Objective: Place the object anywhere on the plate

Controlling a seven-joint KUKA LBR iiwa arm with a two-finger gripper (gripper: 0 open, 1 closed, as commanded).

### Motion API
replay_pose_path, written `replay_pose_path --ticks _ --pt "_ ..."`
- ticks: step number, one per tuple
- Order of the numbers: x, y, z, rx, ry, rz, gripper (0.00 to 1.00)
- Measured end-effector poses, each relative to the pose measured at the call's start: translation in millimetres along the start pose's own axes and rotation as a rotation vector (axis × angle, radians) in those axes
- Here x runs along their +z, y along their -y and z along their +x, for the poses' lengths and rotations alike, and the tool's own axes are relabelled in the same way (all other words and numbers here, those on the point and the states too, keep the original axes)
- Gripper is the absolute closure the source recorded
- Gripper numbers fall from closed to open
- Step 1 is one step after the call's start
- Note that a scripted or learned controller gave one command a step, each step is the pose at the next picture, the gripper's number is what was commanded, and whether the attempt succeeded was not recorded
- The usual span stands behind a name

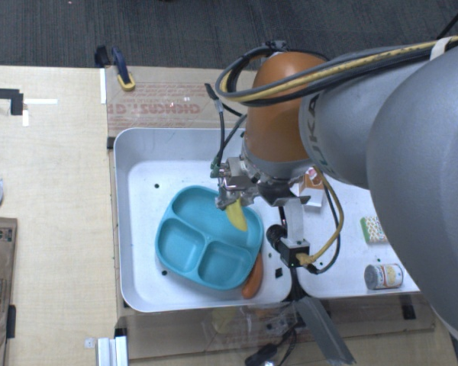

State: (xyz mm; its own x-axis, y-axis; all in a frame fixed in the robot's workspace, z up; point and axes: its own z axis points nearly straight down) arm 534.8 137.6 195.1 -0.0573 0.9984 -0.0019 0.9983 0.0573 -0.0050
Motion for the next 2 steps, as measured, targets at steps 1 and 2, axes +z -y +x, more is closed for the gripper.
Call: replay_pose_path --ticks 1,2 --pt "-0.1 -0.1 -0.4 0.001 0.0 0.0 0.0" --pt "68.7 10.4 4.2 0.11 0.0 0.001 0.0"
